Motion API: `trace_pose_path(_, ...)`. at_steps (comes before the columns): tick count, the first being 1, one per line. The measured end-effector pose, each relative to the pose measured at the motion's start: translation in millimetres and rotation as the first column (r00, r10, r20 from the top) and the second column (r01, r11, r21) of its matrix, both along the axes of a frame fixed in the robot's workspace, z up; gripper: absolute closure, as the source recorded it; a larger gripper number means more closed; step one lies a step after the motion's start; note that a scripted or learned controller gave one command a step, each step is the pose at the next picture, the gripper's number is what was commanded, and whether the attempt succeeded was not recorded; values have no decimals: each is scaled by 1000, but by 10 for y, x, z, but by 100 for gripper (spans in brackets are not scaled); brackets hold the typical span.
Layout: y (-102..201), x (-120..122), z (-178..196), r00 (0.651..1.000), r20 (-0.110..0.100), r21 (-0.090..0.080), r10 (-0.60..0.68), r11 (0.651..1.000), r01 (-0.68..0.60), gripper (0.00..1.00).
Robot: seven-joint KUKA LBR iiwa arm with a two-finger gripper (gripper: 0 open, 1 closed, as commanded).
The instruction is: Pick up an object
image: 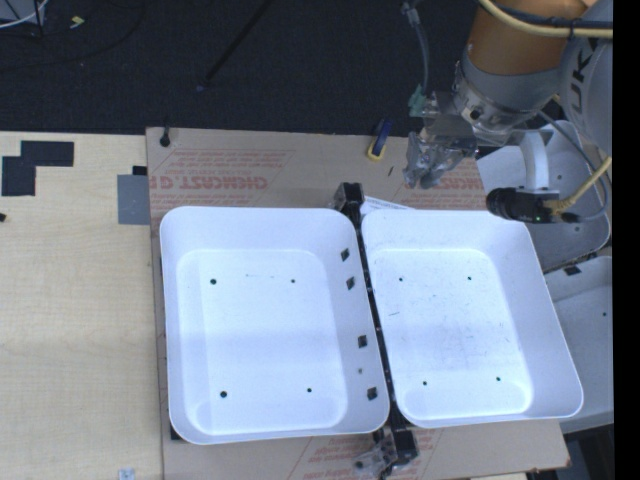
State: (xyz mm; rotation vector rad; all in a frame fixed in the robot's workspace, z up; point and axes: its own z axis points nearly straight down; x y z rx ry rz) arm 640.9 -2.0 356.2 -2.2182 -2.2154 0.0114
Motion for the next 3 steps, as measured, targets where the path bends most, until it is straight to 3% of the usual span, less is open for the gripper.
trace_pose_path(1, -197, 35, 873, 1000, 15, -1, 1, 1000, -1, 100)
trace_pose_path(2, -158, 21, -102, 1000, -1, 0, 1, 1000, -1, 100)
trace_pose_path(3, -223, 35, 751, 1000, 15, 0, 6, 1000, -6, 100)
